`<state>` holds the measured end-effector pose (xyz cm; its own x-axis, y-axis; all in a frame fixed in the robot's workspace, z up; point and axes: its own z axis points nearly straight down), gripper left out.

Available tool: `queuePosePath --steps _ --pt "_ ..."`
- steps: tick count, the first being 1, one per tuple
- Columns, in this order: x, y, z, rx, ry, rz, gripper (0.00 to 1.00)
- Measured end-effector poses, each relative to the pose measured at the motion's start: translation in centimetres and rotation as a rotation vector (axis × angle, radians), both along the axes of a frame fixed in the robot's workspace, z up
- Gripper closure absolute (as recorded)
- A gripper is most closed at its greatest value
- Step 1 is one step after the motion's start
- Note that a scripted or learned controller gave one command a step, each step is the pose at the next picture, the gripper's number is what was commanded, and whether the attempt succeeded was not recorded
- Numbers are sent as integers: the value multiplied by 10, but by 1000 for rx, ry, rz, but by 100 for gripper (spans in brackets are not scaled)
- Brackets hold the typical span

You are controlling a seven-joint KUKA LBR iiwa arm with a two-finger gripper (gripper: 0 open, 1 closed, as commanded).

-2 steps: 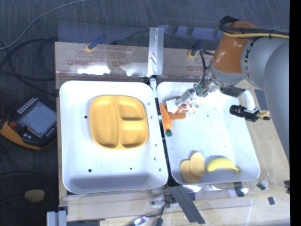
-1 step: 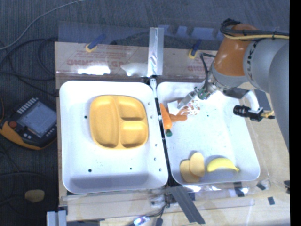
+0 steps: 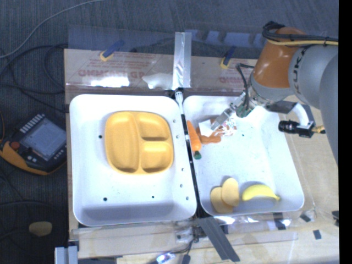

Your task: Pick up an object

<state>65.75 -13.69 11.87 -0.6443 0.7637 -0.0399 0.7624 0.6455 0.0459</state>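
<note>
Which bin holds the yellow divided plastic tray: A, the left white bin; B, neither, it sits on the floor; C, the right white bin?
A: the yellow divided plastic tray lies flat inside the left white bin, while the right white bin holds the yellow banana and orange carrot.

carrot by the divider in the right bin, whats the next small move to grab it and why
Probably shift the gripper a little left and down. It sits over the orange scrap beside the carrot, which lies lengthwise along the right bin's left wall. Nothing is visibly held yet.
</note>
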Motion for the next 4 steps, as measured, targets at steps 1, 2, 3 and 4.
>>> queuePosePath --steps 1,2,3,4 --pt "-23 -4 0 -11 -14 27 0" --pt "-41 -7 0 0 -16 -85 0" --pt "-43 17 0 -14 -13 -20 0" --pt "-10 -16 -4 19 9 -322 0"
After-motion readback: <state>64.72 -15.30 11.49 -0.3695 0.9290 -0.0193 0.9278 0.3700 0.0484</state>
